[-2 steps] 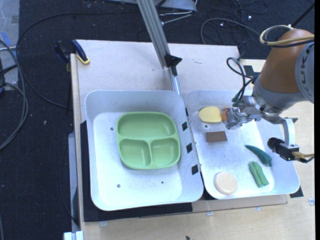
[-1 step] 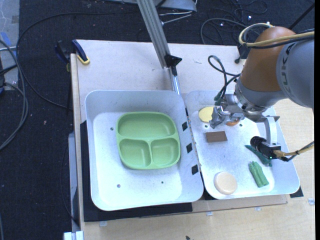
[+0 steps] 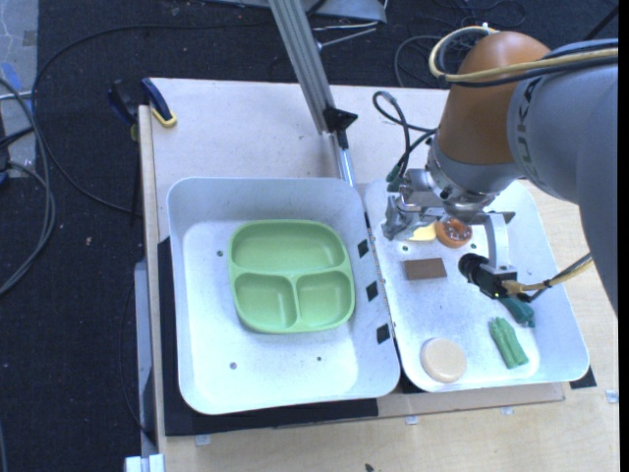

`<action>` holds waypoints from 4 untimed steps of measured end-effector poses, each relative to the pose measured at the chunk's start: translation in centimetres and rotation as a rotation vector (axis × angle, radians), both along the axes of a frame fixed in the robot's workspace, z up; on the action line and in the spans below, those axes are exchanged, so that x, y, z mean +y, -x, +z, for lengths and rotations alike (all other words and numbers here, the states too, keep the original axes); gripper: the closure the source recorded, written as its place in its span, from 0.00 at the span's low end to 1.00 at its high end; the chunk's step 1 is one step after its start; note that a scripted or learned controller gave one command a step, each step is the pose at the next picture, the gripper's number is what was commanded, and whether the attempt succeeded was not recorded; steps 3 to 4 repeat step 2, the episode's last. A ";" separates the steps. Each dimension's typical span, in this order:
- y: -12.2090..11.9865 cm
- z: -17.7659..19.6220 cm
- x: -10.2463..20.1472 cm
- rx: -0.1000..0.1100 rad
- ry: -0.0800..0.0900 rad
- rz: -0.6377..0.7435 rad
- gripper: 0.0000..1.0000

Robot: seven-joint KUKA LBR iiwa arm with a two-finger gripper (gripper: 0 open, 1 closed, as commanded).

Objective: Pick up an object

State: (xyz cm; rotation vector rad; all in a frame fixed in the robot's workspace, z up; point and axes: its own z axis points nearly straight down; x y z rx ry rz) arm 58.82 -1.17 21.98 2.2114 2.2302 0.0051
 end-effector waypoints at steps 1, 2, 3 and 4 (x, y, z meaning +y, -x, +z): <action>-1.2 -0.7 5.8 0.002 0.000 0.000 1.00; -2.6 0.3 10.1 0.000 0.000 -0.001 1.00; -2.6 0.3 10.1 0.000 0.000 -0.001 1.00; -2.6 0.3 10.1 0.000 0.000 -0.001 1.00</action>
